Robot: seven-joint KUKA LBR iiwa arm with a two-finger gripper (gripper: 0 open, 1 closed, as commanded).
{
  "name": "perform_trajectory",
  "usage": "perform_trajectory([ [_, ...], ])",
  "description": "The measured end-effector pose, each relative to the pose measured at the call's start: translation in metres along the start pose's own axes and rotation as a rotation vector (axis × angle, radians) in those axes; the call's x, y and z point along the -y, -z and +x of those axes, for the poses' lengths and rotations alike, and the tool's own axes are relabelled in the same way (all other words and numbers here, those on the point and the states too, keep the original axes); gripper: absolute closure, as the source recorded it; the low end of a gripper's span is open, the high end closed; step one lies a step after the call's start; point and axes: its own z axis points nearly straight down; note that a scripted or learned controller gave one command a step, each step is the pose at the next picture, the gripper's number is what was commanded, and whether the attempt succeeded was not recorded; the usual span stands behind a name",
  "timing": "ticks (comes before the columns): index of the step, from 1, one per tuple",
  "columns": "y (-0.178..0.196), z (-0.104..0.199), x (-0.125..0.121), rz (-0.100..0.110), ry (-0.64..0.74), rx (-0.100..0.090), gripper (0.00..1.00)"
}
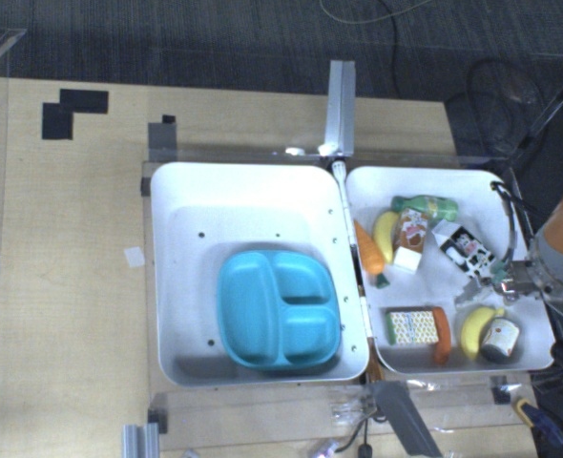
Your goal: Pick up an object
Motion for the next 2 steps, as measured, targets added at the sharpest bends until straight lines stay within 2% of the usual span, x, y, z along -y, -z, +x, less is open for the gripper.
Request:
perform_trajectory([
  [1,0.03,0.004,-0.056,-0.002,0.054,0.001,0.0],
  [2,-0.041,0.003,-0.16,-0.006,-0.022,0.003,0.0],
])
